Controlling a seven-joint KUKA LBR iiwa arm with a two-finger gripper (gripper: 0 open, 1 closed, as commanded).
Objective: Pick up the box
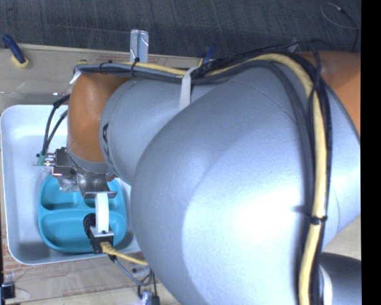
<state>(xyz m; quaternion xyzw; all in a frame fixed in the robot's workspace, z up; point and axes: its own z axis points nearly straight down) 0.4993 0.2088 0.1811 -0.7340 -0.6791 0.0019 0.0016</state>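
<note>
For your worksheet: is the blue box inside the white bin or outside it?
Inside: the blue box lies within the left white bin.

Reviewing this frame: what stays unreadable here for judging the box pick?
- Gripper: camera view; buried under the wrist hardware, grip state unreadable.
- Light-blue compartmented plastic box: right part covered by the grey arm.
- Shallow white bin: mostly hidden by the arm.
</note>
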